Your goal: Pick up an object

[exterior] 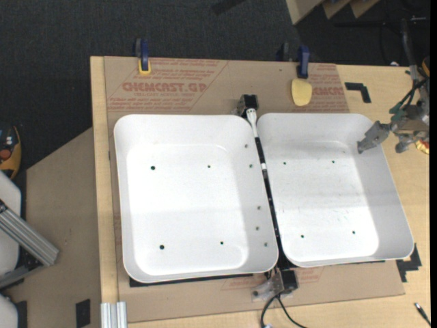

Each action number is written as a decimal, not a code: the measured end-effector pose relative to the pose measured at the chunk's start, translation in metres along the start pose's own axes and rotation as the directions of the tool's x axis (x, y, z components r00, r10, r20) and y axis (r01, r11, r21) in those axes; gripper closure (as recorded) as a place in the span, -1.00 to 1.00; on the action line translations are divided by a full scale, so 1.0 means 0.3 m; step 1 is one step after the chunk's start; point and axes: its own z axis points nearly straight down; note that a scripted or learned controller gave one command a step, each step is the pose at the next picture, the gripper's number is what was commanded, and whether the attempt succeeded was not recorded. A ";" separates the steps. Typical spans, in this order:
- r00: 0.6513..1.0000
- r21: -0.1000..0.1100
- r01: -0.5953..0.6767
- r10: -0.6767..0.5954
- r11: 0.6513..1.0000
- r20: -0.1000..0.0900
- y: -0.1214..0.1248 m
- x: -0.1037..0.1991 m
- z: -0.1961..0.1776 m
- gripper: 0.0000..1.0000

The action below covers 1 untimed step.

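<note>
Pale yellow object [301, 92] is seen on the counter [191, 80], just beyond the right bin [334, 190] at its 12 o'clock, below a blue clamp [303, 59]. The gripper [382, 134] is placed over that bin's rim at 2 o'clock, well apart from the object; whether it is spread or pressed together cannot be told.

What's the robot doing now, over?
Gripper at right bin's far right edge, nothing seen in it. Yellow thing lies on the board beyond the bins, apart from the gripper. Nothing blocking the way.
</note>
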 end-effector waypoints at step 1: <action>1.000 -0.020 0.000 0.001 1.000 0.009 -0.142 -0.023 -0.666 -1.00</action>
